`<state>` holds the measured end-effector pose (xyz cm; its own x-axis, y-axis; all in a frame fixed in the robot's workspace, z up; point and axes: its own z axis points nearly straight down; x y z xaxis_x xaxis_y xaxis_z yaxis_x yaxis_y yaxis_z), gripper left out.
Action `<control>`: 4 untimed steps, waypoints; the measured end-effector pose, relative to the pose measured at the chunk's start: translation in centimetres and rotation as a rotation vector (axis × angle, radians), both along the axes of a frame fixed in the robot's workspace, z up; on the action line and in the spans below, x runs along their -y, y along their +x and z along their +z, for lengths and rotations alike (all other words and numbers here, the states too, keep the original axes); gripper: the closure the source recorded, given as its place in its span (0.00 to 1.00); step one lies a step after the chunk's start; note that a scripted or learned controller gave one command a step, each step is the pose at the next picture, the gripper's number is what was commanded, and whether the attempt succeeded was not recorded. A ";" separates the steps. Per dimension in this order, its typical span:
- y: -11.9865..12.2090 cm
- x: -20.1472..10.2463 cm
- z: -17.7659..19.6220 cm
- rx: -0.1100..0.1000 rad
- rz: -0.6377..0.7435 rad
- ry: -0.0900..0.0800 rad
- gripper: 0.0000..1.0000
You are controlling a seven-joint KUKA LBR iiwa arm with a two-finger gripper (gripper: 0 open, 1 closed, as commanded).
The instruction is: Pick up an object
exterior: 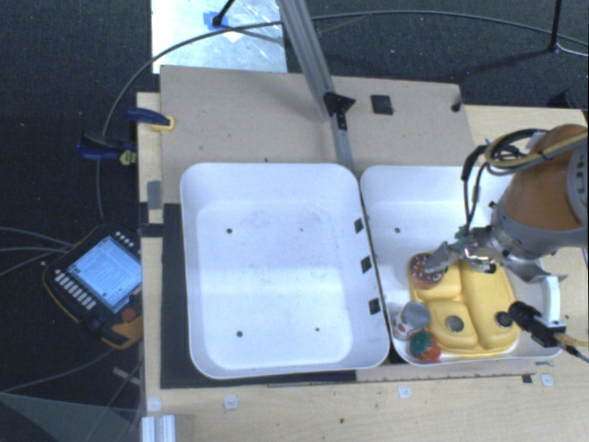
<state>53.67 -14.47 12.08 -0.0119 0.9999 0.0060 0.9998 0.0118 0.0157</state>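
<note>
Pincer [463, 252] is low in the right bin [405, 201], at the upper edge of the yellow toy [474, 297]. Whether it is released or clenched: cannot tell, the wrist and cables cover it from this angle. Nothing visibly grasped.

Arm [543, 201] reaches in from right of the pincer; its orange band [557, 141] sits up and right of it.

Yellow toy lies flat directly below the pincer, filling the bin's lower right part. It is a chunky moulded shape with round holes in its top. Whether the pincer touches it: cannot tell.

Disc [423, 267], red-and-white speckled, lies just left of the pincer and against the yellow toy's upper left corner.

Grey lump [414, 316] sits below and left of the pincer, touching the yellow toy's left side.

Red-green bit [421, 343] is further down and left, just below the grey lump, at the bin's near rim. Its shape is too small to tell.

Left bin [276, 166] is well left of the pincer, its side wall touching the right bin's.

Both bins rest on the tan counter [248, 118]. A black square [382, 104] lies on the counter up and left of the pincer. Slanted metal pole [308, 53] is further up-left. Blue clamp [147, 118] grips the counter's far left edge. Pendant [97, 279] with a lit screen lies on the floor, far left of the pincer.
</note>
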 end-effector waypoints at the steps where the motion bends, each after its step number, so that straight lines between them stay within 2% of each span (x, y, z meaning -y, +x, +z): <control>1: 0.1 -0.3 1.2 -0.001 0.003 0.008 1.00; 2: 1.1 -0.7 5.9 -0.013 -0.007 -0.007 1.00; 3: 2.2 -0.5 11.1 -0.010 -0.006 -0.008 1.00; 4: 2.3 -0.5 13.6 -0.012 -0.005 -0.007 1.00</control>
